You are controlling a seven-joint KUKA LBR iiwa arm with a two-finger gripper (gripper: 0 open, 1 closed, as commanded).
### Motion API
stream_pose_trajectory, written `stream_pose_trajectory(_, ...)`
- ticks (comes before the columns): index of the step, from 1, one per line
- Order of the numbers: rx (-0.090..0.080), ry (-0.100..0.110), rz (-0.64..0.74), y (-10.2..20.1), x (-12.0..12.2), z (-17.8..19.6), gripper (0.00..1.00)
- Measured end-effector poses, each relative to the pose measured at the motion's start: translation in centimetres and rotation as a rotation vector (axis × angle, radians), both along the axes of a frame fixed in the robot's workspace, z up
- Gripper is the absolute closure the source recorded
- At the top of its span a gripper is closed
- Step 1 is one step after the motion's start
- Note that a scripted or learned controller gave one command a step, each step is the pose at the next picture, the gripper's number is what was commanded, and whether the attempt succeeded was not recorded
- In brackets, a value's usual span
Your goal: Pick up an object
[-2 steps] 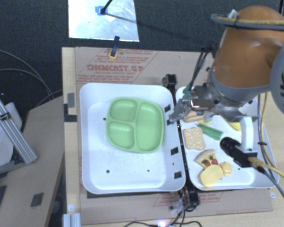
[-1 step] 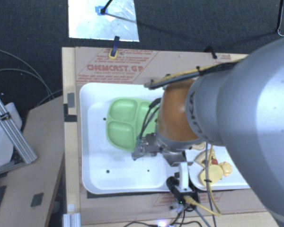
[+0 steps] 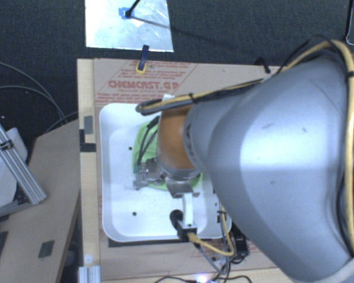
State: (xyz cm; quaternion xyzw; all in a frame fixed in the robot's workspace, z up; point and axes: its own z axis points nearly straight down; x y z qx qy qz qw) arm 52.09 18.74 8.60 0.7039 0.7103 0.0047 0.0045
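A light green object (image 3: 143, 139) lies in the left white bin (image 3: 115, 175), mostly covered by my arm. Only its left edge and a sliver at its lower right show. My arm reaches in from the right, and its orange band (image 3: 172, 140) sits directly over the green object. The gripper (image 3: 148, 178) points down at the object's lower left part, close to the bin floor. Metal wrist parts and black cables hide the fingertips. Whether anything sits between them is hidden.
The big grey arm body (image 3: 283, 164) covers the right bin and most of the right half of the view. A cardboard sheet (image 3: 147, 81) lies behind the bins. Yellow and black cables (image 3: 209, 249) hang by the bin's front edge. The bin floor shows bare at the left and front.
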Motion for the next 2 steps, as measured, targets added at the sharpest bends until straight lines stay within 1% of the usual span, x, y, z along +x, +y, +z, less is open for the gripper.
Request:
stream_pose_trajectory(1, 0.018, 0.023, 0.007, -4.6, 5.1, 2.5, 0.00)
stream_pose_trajectory(2, 0.008, -0.007, 0.000, 0.2, 7.7, 22.8, 0.00)
